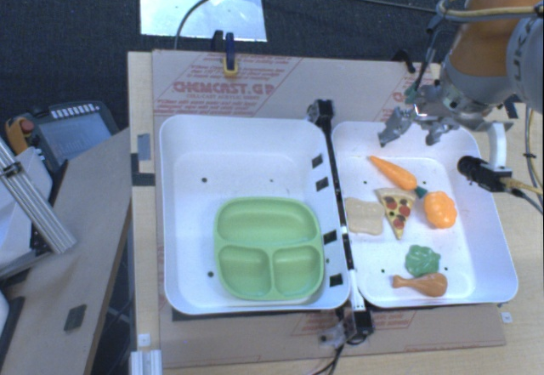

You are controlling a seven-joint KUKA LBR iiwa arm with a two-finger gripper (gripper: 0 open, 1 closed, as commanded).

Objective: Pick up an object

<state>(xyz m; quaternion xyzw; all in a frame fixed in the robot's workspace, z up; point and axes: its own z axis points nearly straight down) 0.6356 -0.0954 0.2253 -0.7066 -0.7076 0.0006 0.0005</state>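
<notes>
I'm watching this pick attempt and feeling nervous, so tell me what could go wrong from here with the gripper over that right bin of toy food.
The gripper sits above the right bin's far edge, beyond the carrot; a straight descent may close on nothing.

The pizza slice lies close between the bread and the orange pepper, so a grasp there could nudge neighbours.

A finger could strike the far rim on the way down.

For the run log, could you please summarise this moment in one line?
end effector: open, above right bin far edge | held: nothing | nearest: carrot
</notes>
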